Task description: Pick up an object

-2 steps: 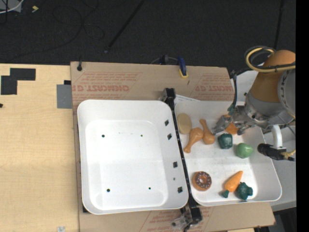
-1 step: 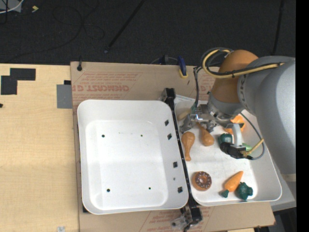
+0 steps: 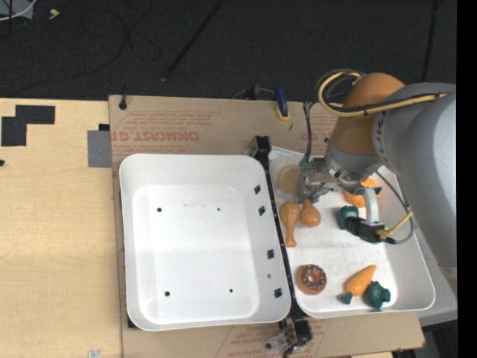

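Nearest us, at the 6 o'clock edge of the right bin (image 3: 417, 301), we log a chocolate donut (image 3: 311, 279) with sprinkles, lying flat. Just toward 3 o'clock from it lies a toy carrot (image 3: 361, 280), orange body tilted, its green top (image 3: 376, 294) pointing to the bin's near corner. The two are near each other, not touching.

Farther in, mid-bin by the left wall, we note a tan drumstick-shaped toy (image 3: 289, 218), narrow end toward 6 o'clock. A rounder tan piece (image 3: 310, 215) sits just beside it at 3 o'clock; we cannot tell whether they touch.

The jaws (image 3: 311, 193) hang directly above these two tan pieces, at their 12 o'clock side. We cannot tell how wide the jaws stand, and we see nothing gripped between them.

At 3 o'clock from the jaws, a teal and black piece (image 3: 350, 219) lies partly under cabling, with an orange item (image 3: 358, 198) mostly hidden behind the wrist.

The left bin (image 3: 194, 237) sits alongside on the surface (image 3: 52, 237).

Farthest, the grey arm (image 3: 417, 148) with its orange band (image 3: 373, 95) enters from 3 o'clock.
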Robot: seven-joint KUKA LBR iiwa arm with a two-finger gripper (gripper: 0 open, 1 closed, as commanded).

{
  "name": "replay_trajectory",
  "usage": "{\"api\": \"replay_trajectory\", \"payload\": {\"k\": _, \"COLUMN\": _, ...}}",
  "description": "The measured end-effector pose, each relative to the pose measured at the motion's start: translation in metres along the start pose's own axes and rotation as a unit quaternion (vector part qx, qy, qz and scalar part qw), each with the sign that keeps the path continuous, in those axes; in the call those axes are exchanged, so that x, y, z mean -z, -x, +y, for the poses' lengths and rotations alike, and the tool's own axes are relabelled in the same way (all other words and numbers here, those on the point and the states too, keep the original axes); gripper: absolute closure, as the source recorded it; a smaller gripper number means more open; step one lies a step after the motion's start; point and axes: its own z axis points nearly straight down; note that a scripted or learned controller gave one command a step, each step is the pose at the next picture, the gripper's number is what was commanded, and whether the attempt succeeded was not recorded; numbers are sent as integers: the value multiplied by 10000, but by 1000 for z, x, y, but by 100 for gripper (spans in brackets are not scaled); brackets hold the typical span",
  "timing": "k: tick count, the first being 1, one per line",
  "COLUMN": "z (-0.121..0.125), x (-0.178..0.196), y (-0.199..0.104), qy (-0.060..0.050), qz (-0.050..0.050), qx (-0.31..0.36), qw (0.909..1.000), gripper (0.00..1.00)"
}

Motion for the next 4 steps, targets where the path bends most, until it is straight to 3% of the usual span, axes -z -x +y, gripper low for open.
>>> {"api": "replay_trajectory", "payload": {"k": 1, "z": 0, "x": 0, "y": 0, "qy": -3, "qz": -1, "qx": 1, "qw": 10000, "gripper": 0}}
{"api": "replay_trajectory", "payload": {"k": 2, "z": 0, "x": 9, "y": 1, "qy": -9, "qz": 1, "qx": -4, "qw": 10000, "gripper": 100}}
{"api": "replay_trajectory", "payload": {"k": 3, "z": -69, "x": -5, "y": -10, "qy": 88, "qz": -42, "qx": -36, "qw": 9999, "gripper": 100}}
{"api": "replay_trajectory", "payload": {"k": 4, "z": -68, "x": 4, "y": -7, "qy": 66, "qz": -32, "qx": -65, "qw": 10000, "gripper": 100}}
